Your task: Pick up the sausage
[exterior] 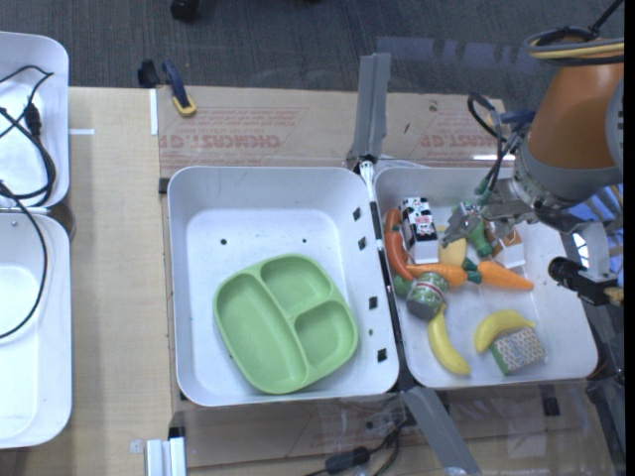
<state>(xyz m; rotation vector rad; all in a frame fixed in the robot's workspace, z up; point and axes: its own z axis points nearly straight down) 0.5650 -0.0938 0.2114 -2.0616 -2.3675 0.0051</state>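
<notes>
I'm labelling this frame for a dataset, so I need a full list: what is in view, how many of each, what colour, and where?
bins: 2, white, side by side on the bench
divided plate: 1, green, left bin
sausage: 1, red-orange, right bin, along its left wall
carrot: 1, orange, right bin, middle
bananas: 2, yellow, right bin, front
small carton: 1, white with black, right bin, rear
round can: 1, green and grey, beside the sausage
patterned block: 1, greenish, right bin, front right
clamp: 1, blue and yellow, bench rear
arm: 1, grey and orange, right
gripper: 1, over the right bin
</notes>
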